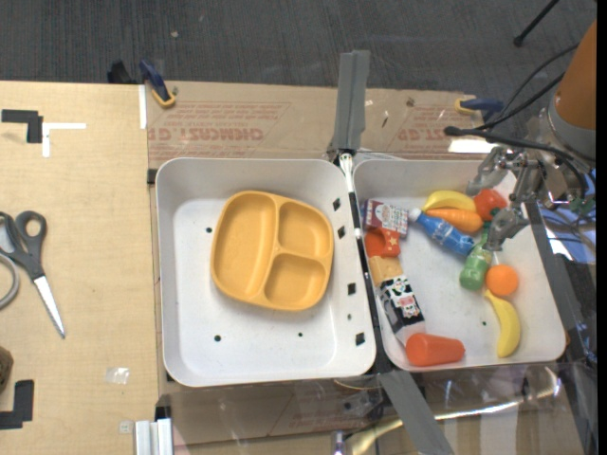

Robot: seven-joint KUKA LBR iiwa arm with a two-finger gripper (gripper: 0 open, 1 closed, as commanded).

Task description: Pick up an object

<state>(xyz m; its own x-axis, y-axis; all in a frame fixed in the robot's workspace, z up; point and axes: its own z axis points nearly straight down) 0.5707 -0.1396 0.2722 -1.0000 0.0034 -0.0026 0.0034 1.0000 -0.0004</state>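
Hand (505, 218), grip state unclear, above toys near right bin (548, 354) far-right edge.

A yellow divided plate (272, 250) lies in the left bin (180, 349). On the bench (76, 330), scissors (36, 263) lie at nine o'clock; cardboard (237, 126) lies at twelve o'clock.

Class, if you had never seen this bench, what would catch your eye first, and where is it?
The yellow divided plate lies alone in the left bin. The right bin holds a bright jumble of toy food, including a banana near its right wall, with the gripper over its far right corner.
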